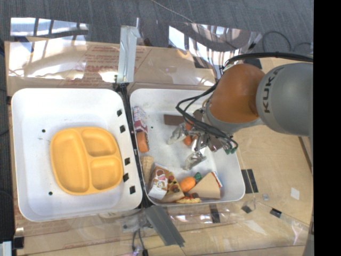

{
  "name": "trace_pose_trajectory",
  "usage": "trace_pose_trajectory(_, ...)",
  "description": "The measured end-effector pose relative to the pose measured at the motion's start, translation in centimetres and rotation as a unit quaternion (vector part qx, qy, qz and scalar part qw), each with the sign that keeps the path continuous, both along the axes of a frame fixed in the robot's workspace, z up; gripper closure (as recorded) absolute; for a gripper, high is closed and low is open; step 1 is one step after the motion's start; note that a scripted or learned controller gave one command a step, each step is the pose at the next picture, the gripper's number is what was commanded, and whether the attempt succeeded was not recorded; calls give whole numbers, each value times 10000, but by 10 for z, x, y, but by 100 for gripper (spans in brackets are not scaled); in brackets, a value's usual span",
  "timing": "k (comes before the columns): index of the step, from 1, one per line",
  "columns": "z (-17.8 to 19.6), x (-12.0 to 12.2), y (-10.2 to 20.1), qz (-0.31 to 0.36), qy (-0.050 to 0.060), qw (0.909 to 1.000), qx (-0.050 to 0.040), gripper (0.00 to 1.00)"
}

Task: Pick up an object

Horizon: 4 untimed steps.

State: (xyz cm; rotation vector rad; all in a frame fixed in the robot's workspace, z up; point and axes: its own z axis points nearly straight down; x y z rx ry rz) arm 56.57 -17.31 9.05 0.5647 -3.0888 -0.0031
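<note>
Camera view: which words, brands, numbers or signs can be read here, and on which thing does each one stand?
"KUKA": black letters on the grey arm, running vertically, partly cut by the orange band.
Red print on the cardboard behind the bins: too faint to read.
Print on the small food packets in the right bin: too small to read.

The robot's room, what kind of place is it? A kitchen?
Probably a robot lab, not a kitchen. A KUKA arm reaches over two white bins on a taped cardboard bench, and the food looks like toys beside a yellow divided plate.
</note>
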Motion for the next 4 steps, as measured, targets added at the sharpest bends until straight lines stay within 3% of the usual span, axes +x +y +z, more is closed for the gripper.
trace_pose_trajectory(1,3,37,-9,479,-33,9988,-9,0)
trace_pose_trajectory(2,14,39,-8,497,-54,9988,-15,100)
trace_pose_trajectory(3,155,85,7,192,-109,9998,-33,100)
trace_pose_trajectory(4,101,91,103,970,-7,9953,7,100)
